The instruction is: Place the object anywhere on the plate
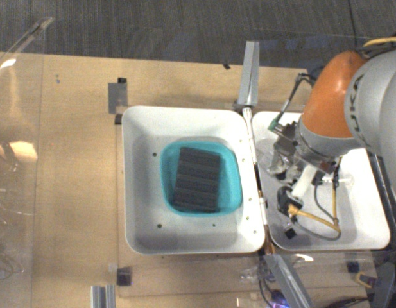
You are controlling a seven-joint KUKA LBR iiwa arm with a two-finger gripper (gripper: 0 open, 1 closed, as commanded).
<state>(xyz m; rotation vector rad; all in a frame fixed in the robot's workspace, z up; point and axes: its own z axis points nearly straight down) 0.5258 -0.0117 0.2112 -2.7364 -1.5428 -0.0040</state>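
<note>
A teal square plate (pixel 167 172) sits in the middle of the left white bin (pixel 140 172). A dark grey ribbed rectangular block (pixel 198 178) lies flat on the plate, its long side running front to back, slightly tilted. My gripper (pixel 278 161) hangs over the left part of the right bin (pixel 364 230), apart from the plate and the block, under the orange band of the wrist (pixel 332 95).
The rims of the two bins meet in a narrow ridge (pixel 257 178) between the gripper and the plate. A grey metal post (pixel 249 76) stands behind the bins. The wooden bench (pixel 63 191) stretches to the left.
</note>
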